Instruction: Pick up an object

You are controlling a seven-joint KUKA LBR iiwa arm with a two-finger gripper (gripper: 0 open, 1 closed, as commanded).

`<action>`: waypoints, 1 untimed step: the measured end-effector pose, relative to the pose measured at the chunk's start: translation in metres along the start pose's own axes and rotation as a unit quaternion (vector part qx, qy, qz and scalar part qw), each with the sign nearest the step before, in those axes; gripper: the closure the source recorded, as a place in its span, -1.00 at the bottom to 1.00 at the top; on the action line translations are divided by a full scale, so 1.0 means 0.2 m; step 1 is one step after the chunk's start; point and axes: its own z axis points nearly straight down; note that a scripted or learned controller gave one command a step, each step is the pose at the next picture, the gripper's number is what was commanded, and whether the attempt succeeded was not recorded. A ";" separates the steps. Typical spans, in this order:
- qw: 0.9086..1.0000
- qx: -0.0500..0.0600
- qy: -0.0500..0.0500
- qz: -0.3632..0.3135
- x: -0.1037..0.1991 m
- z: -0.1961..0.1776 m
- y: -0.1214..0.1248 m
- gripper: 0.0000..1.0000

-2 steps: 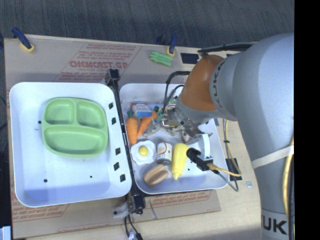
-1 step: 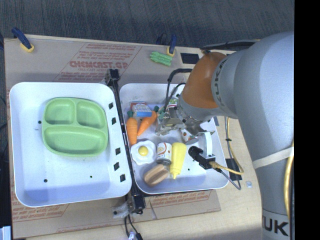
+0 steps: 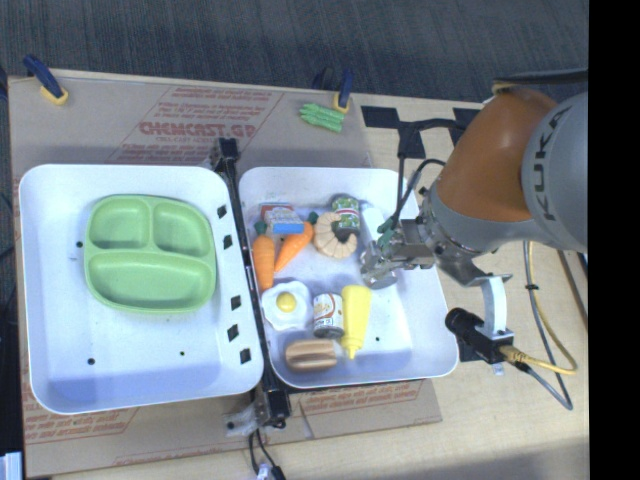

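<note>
The right bin [image 3: 420,353] holds toy food. Two orange carrots [image 3: 270,258] lie at its left, next to a small red and blue box [image 3: 280,219]. A round biscuit-like piece [image 3: 333,238] and a green-topped can [image 3: 345,209] sit near the back. A fried egg [image 3: 286,303], a small can [image 3: 327,314], a yellow mustard bottle [image 3: 354,320] and a hot dog bun [image 3: 312,354] lie toward the front. My gripper [image 3: 378,265] hangs low over the bin's right half, just right of the biscuit and above the mustard bottle. I see nothing between its fingers.
The left bin [image 3: 50,368] holds a green divided plate [image 3: 150,251]. A green toy [image 3: 322,117] lies on the cardboard behind the bins. Clamps stand at the back edge. A black cable and fitting [image 3: 480,340] hang at the right bin's front right corner.
</note>
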 end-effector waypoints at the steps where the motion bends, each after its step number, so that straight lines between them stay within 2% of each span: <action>1: 1.000 0.000 0.000 0.000 0.00 0.00 0.00 -1.00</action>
